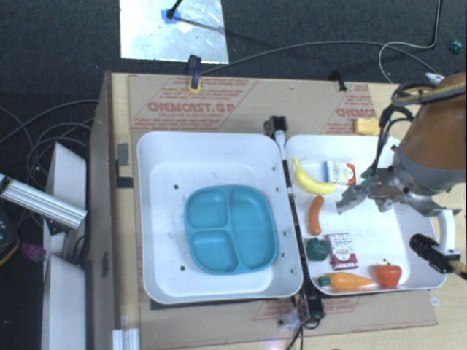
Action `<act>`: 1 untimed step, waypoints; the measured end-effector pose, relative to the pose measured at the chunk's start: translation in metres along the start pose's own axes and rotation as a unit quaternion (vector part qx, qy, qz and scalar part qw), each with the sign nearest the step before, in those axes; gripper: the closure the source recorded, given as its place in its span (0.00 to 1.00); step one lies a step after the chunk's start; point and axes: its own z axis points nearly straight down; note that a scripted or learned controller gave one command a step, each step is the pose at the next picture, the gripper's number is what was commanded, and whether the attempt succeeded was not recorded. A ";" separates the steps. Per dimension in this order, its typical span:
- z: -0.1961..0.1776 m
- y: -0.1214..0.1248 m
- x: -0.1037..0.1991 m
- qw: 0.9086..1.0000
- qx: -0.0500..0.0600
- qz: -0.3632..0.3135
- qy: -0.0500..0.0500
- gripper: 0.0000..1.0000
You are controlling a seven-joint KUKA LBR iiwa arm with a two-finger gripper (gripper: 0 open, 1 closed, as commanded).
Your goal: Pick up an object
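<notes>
Your gripper (350, 197) hangs released beside the sausage (315, 215); closing here, it risks catching nothing.

Red printed lettering repeats across the brown cardboard sheet (241, 97) under the two white bins; the largest line appears to read "CHEMCAST GP", and the smaller lines beneath it are too blurred to read. A small red box (341, 251) and a small packet (339, 172) in the right bin carry print too small to make out.
</notes>
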 end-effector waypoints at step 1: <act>0.086 0.037 0.010 1.000 0.001 0.000 0.000 0.00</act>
